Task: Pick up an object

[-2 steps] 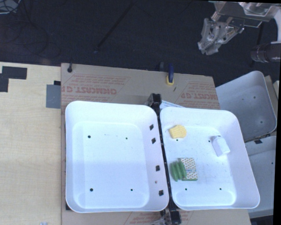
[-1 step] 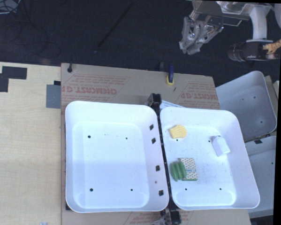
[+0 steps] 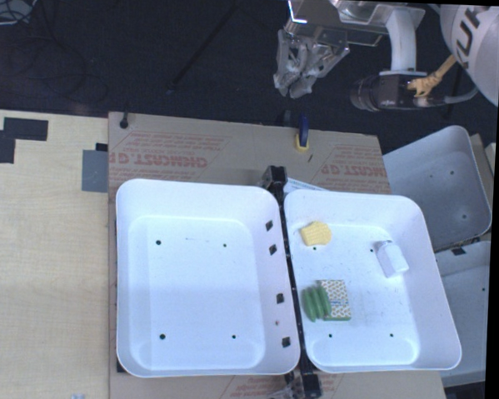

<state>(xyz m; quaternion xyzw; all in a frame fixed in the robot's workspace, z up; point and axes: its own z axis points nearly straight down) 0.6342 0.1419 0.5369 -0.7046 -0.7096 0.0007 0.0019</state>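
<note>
Approach step, nothing grasped yet. The pincer [image 3: 299,76] hung high past the far edge of the tabletop [image 3: 47,251], well apart from both bins; finger spread couldn't be told. The right bin [image 3: 430,329] held a yellow piece [image 3: 316,234], a white cylinder [image 3: 391,259] and a green item [image 3: 316,303] touching a patterned block [image 3: 335,297]. Next move probably called for travelling over that bin and descending on one.

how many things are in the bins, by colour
yellow: 1, the yellow piece
white: 1, the white cylinder
green: 1, the green bundle
patterned: 1, the speckled card beside the green bundle
total: 4, all in the right bin
</note>
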